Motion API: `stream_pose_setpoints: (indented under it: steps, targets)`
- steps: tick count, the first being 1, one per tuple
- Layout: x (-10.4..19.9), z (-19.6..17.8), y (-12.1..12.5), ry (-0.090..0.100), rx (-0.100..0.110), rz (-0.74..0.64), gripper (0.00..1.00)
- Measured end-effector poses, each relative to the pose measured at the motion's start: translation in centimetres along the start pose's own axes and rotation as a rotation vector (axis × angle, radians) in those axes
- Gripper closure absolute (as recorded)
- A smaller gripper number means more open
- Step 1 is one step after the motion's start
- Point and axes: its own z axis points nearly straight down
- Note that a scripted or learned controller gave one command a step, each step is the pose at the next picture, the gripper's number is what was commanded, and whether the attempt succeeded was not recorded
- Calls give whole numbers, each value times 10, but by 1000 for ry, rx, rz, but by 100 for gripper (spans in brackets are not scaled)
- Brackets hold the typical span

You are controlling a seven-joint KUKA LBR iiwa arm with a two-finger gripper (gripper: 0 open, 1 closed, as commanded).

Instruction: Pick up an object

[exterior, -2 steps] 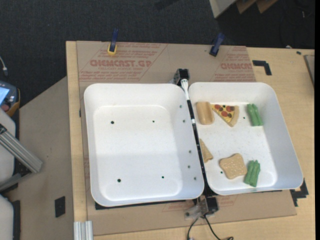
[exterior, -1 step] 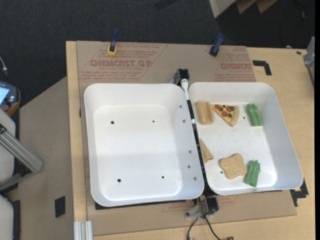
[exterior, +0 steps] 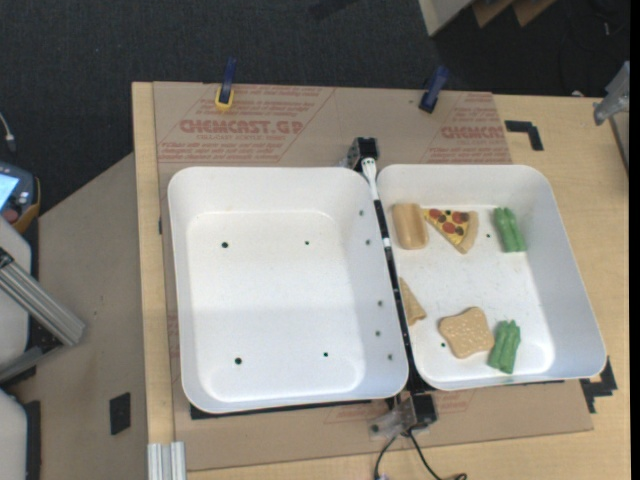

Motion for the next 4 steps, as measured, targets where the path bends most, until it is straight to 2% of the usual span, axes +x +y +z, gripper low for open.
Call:
stream_pose_setpoints:
  steps: [1, 2, 3, 4]
  targets:
    - [7, -21, 28, -2, -5, 0, 0]
    - [-1, -32, 16, -2, -4, 2, 0]
    - [0, -57, 33, -3, -6, -1, 0]
    - [0, -71, 28, -2, -5, 0, 0]
